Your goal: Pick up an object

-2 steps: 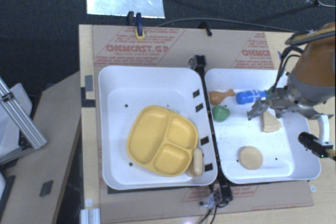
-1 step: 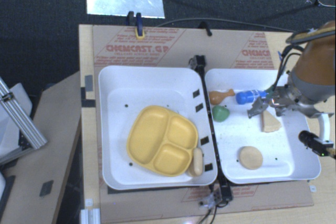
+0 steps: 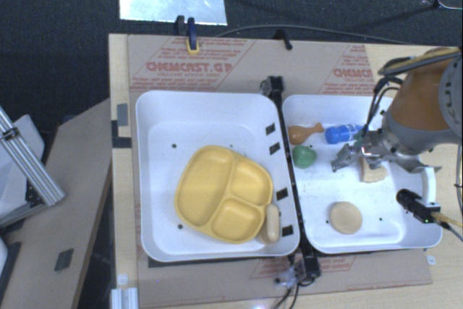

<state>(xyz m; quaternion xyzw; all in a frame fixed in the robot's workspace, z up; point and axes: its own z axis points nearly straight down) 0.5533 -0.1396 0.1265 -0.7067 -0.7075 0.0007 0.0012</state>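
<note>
The arm (image 3: pixel 427 101) entered from three o'clock and was bent down over the right bin (image 3: pixel 318 241). The gripper (image 3: pixel 362 155) stood low in that bin's upper right part. Whether its fingers were released or clenched could not be told from this view, and nothing was seen held between them.

A pale tan block (image 3: pixel 373 172) lay just at five o'clock of the gripper, very close to it; contact could not be confirmed. A blue bottle-like object (image 3: pixel 341 133) lay at about ten o'clock of the gripper, near the bin's back wall. A tan drumstick-shaped piece (image 3: pixel 304 132) lay at nine o'clock of the blue object, just beside it. A green rounded object (image 3: pixel 304 155) sat at six o'clock of the drumstick piece. A round beige disc (image 3: pixel 346 217) rested at the bin's six o'clock, well apart from the gripper.

In the left bin (image 3: pixel 155 155) lay a yellow divided tray (image 3: pixel 221 188), with a small beige roll (image 3: pixel 272 222) touching its rim at four o'clock.
</note>
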